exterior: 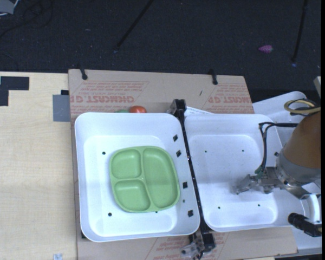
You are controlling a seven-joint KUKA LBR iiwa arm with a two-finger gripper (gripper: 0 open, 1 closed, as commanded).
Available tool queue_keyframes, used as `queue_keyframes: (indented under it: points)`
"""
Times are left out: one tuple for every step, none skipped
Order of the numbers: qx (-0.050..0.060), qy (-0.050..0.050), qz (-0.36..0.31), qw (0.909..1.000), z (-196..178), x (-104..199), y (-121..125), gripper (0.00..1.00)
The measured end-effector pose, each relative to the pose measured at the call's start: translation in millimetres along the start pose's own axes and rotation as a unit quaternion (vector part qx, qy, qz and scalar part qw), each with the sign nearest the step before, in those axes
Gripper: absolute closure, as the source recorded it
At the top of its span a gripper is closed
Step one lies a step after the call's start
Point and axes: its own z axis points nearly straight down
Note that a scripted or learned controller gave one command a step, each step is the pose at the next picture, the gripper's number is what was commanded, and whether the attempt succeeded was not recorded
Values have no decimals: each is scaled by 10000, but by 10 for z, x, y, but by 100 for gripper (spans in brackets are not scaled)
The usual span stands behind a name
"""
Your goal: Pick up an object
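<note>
Two shallow white bins side by side on a cardboard sheet (151,91). Left bin (92,140) holds a green divided plate (144,178) — three compartments, lying flat near the bin's centre, slightly toward 4 o'clock. Just outside the left bin's far rim, at about 12 o'clock, a small red-orange object (137,110) with a bit of green beside it; too small to identify.

Right bin (227,145): the arm (309,145) enters from 3 o'clock, orange band showing above the wrist. Gripper (244,187) sits low over the bin floor, toward 4 o'clock of the bin's centre, pointing toward 9 o'clock. Jaw spread — cannot tell; nothing visible between them.
</note>
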Motion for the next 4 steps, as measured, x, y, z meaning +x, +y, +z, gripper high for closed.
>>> queue_keyframes:
  points:
    - [-17,-6,22,10000,-130,-14,8,100]
    - [-41,-17,-11,10000,-553,4,-14,100]
    - [-51,-22,-5,10000,-1176,-24,-45,100]
    - [-49,-22,-8,10000,-1637,-29,-41,100]
